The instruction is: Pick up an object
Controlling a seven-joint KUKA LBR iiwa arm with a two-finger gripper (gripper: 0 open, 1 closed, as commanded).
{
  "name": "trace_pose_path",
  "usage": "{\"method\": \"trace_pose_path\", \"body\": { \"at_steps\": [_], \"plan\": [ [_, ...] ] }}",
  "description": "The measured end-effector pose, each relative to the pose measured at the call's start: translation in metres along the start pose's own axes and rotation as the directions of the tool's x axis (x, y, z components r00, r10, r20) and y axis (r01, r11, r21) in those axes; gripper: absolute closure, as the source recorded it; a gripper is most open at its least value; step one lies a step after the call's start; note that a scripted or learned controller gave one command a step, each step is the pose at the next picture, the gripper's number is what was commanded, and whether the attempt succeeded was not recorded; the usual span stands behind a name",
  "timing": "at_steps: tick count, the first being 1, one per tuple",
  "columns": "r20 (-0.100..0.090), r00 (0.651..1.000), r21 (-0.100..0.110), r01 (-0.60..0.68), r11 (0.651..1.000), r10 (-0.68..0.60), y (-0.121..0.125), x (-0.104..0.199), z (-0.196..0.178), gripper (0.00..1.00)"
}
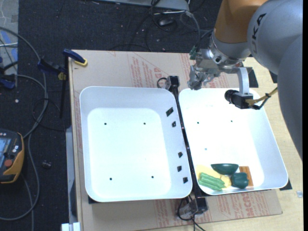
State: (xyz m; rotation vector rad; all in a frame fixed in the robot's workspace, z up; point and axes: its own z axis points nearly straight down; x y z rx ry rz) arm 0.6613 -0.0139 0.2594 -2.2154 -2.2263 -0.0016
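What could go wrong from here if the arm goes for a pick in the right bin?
The gripper hangs over the far rim of the right bin, while the dark green bowl, green ridged piece and teal block crowd the near corner. A descent here would probably close on nothing, and there a grasp may nudge neighbours or hit the wall.

You've got two bins, left bin (pixel 130 143) and right bin (pixel 231 134): smooth white plastic, slight sheen. Bench top (pixel 130 66) looks like matt brown cardboard with red print. Gripper (pixel 198 82) is bare grey metal, dull. Arm shell (pixel 284 28) is smooth grey with a satin gloss; orange band (pixel 236 13) is glossier. At the right bin's near edge, the green items (pixel 211 181) look like smooth plastic.
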Motion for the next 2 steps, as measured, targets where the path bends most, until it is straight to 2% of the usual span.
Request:
{"method": "trace_pose_path", "body": {
  "at_steps": [2],
  "plan": [
    [0.000, 1.000, 0.001, -0.001, 1.000, 0.001, 0.002, 0.108, 0.016, 1.00]
  ]
}}
